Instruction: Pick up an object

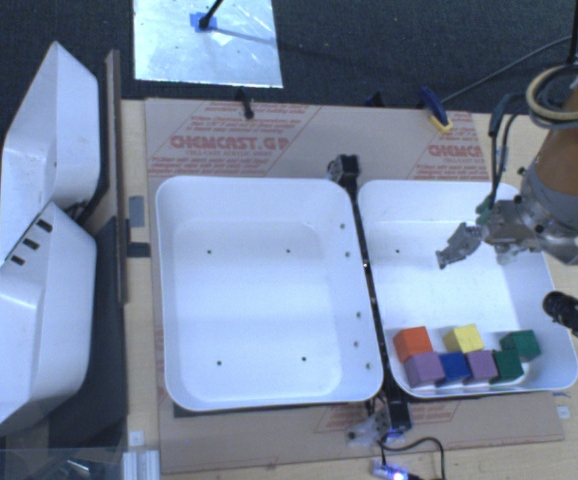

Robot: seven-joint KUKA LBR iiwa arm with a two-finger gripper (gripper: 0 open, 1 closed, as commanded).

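Camera view: arm (569, 168) comes in from the right, orange band above the wrist, hand (456, 247) hanging over the upper middle of the right bin (409, 203). Hand is small and blurred here; can't tell whether it's released or clenched. Nothing visible between its tips.

Blocks sit clustered along the near edge of the right bin, well apart from the hand. Back row, left to right: orange block (412, 342), yellow block (462, 339), green block (520, 345). Front row, left to right: purple block (424, 368), blue block (454, 367), a second purple block (481, 366), a second green block (507, 366). Neighbours touch or sit just beside each other; exact contact hard to judge.

Left bin (169, 368) sits just beside the right bin, with a dark strip between them. Both rest on a surface (269, 133) covered with a sheet with red print. A shiny metal plate (204, 28) lies on the dark floor beyond the surface.
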